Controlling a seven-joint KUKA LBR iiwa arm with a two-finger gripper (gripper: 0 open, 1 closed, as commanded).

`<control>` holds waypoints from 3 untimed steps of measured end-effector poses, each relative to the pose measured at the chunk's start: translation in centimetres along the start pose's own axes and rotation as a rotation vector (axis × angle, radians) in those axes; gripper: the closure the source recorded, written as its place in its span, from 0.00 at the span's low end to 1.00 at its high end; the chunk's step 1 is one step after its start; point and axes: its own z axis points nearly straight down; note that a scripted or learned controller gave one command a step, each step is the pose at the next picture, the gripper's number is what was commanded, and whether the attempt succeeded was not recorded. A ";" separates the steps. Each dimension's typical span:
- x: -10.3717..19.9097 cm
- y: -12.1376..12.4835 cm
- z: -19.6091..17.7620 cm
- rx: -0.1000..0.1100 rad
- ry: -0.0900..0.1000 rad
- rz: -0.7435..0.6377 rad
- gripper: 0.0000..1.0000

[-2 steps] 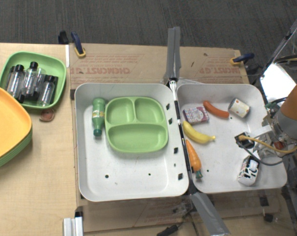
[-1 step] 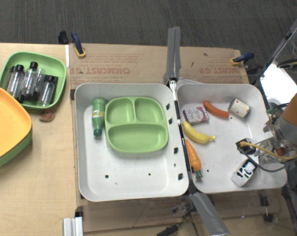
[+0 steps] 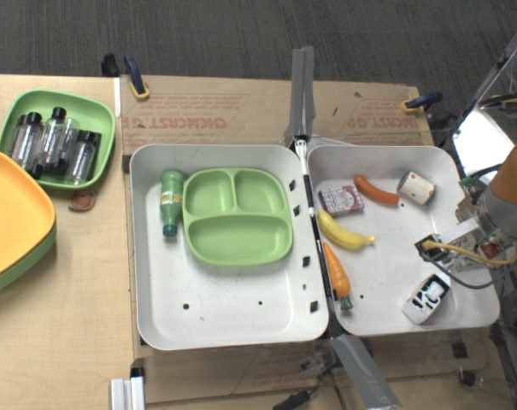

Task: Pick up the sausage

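The sausage [image 3: 376,190], orange-red and slightly curved, lies in the back part of the right bin [image 3: 386,156], between a pink packet [image 3: 341,199] and a small white cylinder [image 3: 416,187]. My gripper [image 3: 480,219] hangs over the bin's right rim, well to the right of the sausage and a little nearer the front. Nothing shows between its fingers, and the wrist hides how they stand.
In the right bin there are also a banana [image 3: 344,233], a carrot [image 3: 337,273] along the left wall and a white-and-black box [image 3: 426,298] at the front right. The left bin [image 3: 155,306] holds a green divided plate [image 3: 237,214] and a green bottle [image 3: 170,202].
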 end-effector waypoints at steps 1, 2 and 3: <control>3.7 -2.6 -1.3 -0.003 0.000 0.081 1.00; -3.7 -1.1 -5.2 -0.002 0.001 0.073 1.00; -3.7 -1.1 -6.0 0.000 -0.003 0.072 1.00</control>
